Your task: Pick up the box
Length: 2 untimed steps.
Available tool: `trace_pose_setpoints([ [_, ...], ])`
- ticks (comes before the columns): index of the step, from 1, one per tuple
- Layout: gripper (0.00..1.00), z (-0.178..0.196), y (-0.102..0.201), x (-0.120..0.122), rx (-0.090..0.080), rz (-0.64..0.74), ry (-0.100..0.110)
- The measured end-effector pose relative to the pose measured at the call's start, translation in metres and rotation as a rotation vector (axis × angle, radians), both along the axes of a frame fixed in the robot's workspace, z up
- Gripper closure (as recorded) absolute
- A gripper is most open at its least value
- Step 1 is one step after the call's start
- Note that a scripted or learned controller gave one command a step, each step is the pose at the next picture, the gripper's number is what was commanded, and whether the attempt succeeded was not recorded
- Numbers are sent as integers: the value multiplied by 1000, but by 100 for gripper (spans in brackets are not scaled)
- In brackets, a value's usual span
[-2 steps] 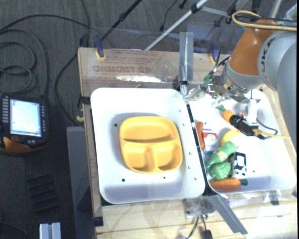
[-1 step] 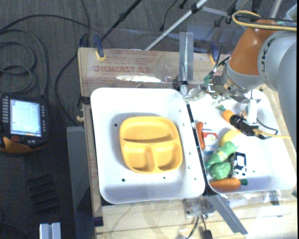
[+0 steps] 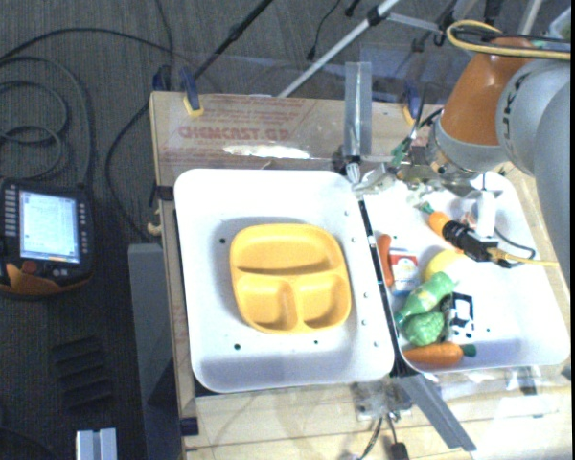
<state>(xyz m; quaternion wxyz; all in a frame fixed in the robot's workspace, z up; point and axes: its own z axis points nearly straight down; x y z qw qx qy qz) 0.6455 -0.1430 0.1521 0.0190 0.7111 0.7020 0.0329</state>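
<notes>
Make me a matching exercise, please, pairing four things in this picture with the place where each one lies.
Things:
1. yellow tray
2. box
3. green toy
4. pendant

Places:
a. in the right bin, by the wall next to the other bin
b. on the floor, beside the bench
c. in the middle of the left bin
d. in the right bin, around its middle

Pairs: 1-c, 2-a, 3-d, 4-b

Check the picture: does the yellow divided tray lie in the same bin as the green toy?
No, the yellow divided tray lies in the view's left bin, while the green toy lies in the right bin.
</notes>
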Motion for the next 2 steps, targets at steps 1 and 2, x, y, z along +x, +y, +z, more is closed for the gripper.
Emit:
trace_pose_setpoints([
  [1, 0, 0, 0, 0, -2, 13, -1],
  [2, 0, 0, 0, 0, -3, 23, -2],
])
